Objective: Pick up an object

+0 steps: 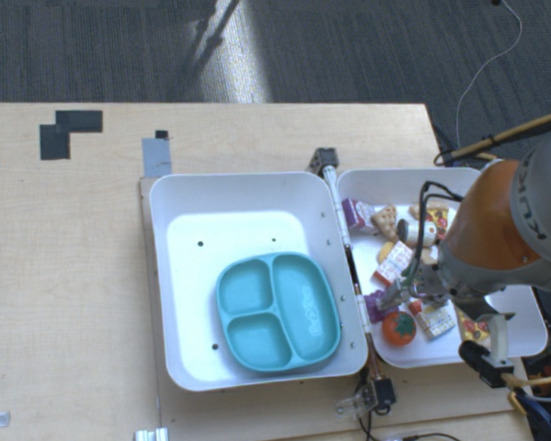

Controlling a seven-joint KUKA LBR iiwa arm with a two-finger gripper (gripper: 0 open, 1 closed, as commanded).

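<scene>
**Arm down over cluttered right bin, grasp unconfirmed**

Since the pickable items all sit heaped in the right shallow white bin (530, 332), the grey-and-orange arm (497, 226) is lowered there, w/ the two-finger gripper (414, 289) among them. Jaw state: can't tell, wrist blocks it. Nearest candidates: a round orange-red toy fruit w/ green top (399, 328) just below the gripper, small red-and-white packets (394, 260) beside it. Left white bin (168, 285) holds a light-blue three-compartment plastic tray (278, 311), lying flat, prob. as drop spot. Packet print too small to read; no brand legible.
</scene>
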